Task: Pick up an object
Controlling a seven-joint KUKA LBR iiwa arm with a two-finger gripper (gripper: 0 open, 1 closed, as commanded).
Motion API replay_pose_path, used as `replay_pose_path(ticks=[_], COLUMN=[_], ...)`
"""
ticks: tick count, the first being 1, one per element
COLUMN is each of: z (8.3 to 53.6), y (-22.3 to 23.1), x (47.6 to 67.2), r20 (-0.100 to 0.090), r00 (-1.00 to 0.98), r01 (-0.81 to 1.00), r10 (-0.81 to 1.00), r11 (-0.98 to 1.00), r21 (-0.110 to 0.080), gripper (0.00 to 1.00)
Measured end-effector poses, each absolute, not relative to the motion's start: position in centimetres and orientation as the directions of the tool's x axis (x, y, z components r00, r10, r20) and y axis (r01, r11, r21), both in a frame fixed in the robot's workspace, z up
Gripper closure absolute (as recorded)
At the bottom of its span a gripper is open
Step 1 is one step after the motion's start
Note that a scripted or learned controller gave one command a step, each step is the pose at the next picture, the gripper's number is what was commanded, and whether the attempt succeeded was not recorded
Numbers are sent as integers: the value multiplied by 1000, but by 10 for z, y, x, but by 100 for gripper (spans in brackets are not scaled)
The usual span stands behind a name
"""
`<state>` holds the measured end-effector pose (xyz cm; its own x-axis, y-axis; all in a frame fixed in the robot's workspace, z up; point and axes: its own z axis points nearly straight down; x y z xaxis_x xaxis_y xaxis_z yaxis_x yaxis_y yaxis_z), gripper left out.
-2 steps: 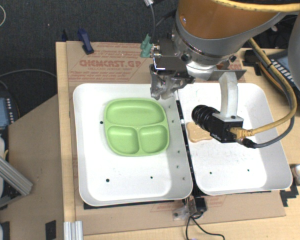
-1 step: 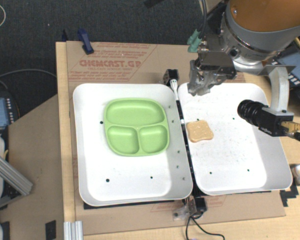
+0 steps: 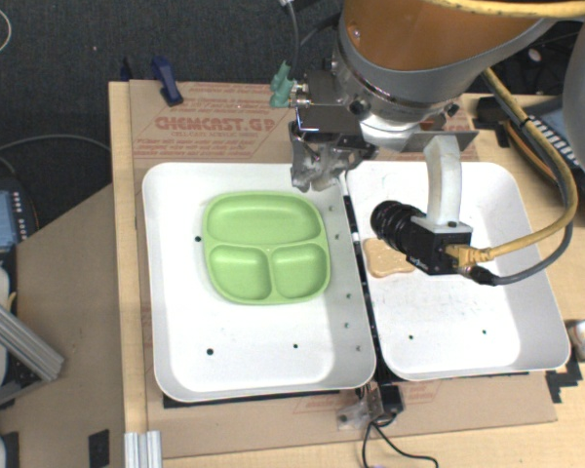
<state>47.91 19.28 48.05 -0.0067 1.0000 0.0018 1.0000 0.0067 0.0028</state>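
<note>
Camera view: green tray [image 3: 266, 247] lies flat in the left bin [image 3: 171, 291], long axis across it, two small compartments toward the near rim. Gripper [image 3: 317, 172] hangs over the far rim by the bins' divide, fingers unreadable. Open floor lies nearside. A tan piece [image 3: 382, 259] sits in the right bin [image 3: 487, 330].

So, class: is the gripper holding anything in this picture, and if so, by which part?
Nothing shows between the fingers of the gripper, which hangs over the far edge of the left bin, beyond the green plate. The toast piece lies in the right bin.
</note>
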Motion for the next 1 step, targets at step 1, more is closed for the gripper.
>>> replay_pose_path(ticks=[1], z=[473], y=[135], x=[479], r20=[-2], r00=[6], r01=[1000], r10=[1000], r11=[-6], r21=[-3], gripper=[100])
